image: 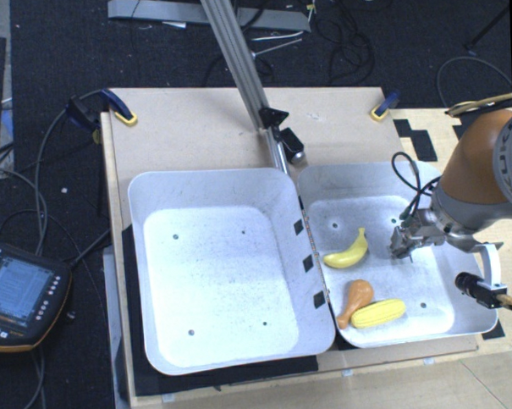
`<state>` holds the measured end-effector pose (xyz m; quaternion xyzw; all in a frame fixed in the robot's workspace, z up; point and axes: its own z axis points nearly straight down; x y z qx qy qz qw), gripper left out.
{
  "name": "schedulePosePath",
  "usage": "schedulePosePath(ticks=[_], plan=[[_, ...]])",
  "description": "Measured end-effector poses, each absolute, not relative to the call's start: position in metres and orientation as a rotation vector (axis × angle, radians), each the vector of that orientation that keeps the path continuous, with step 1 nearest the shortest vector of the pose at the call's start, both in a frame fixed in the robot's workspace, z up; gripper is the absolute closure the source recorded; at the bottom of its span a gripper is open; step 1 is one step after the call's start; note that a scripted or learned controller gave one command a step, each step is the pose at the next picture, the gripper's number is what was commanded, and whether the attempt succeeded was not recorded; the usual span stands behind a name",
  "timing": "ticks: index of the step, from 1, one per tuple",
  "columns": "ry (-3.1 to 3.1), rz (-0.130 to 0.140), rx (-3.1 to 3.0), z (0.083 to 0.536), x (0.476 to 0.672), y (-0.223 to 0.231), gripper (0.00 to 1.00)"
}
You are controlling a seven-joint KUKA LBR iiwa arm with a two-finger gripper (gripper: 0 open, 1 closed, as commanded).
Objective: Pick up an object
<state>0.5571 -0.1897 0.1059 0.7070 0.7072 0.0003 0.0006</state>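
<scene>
Three toy foods sit in the right bin (464,317), so take that bin as the landmark. Nearest its front edge is the yellow corn cob (378,313), touching the orange drumstick (355,298) on its left. Farther back, mid-bin, lies the banana (348,252). All look like light, hard plastic, probably slick; I'd pinch the banana across its middle, since it lies apart from the others. Gripper (401,245) hangs just right of the banana, and I can't tell whether it's spread or clenched.
</scene>
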Motion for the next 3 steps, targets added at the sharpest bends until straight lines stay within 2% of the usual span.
schedulePosePath(ticks=[3], plan=[[2.219, 0.004, 2.217, 0.272, 0.557, -0.183, 1.0]])
